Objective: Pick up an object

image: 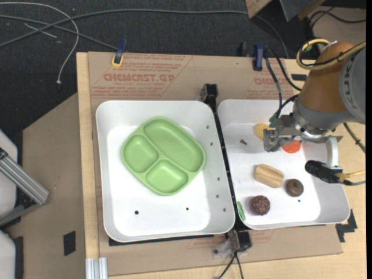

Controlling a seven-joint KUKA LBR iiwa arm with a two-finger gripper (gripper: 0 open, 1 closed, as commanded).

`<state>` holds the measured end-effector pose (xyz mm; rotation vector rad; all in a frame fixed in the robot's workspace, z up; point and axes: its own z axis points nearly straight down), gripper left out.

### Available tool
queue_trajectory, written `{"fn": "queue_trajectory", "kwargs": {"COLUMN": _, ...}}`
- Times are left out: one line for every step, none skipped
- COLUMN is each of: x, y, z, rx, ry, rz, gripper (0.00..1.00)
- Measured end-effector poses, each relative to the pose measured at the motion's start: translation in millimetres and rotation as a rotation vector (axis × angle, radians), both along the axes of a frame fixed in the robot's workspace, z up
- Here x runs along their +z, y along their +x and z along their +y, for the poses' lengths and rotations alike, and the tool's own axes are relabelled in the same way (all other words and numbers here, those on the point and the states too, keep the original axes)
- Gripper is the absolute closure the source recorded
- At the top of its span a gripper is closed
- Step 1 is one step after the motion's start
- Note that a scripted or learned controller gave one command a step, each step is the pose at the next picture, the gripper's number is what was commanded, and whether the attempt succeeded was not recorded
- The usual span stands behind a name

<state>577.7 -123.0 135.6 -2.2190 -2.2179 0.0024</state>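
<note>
My gripper (272, 139) hangs low over the upper middle of the right bin (331, 214). A small orange-red object (292, 147) lies just to its right, partly hidden by the wrist. A bit of a yellow object (262, 129) peeks out on the gripper's upper left side. Nothing is visibly held. Below it lie a tan rounded block (269, 175), a small brown ring-shaped piece (294, 187) and a dark round piece (260, 204).
The left bin (116, 214) holds a green divided plate (164, 155), tilted diagonally. A black divider (224, 161) runs between the bins. The arm (328, 92) comes in over the right bin's upper right corner.
</note>
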Motion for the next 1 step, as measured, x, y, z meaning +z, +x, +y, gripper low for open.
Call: {"fn": "queue_trajectory", "kwargs": {"x": -52.7, "y": -0.7, "z": 0.8, "rx": 0.000, "ry": 0.001, "rz": 0.002, "gripper": 0.00}}
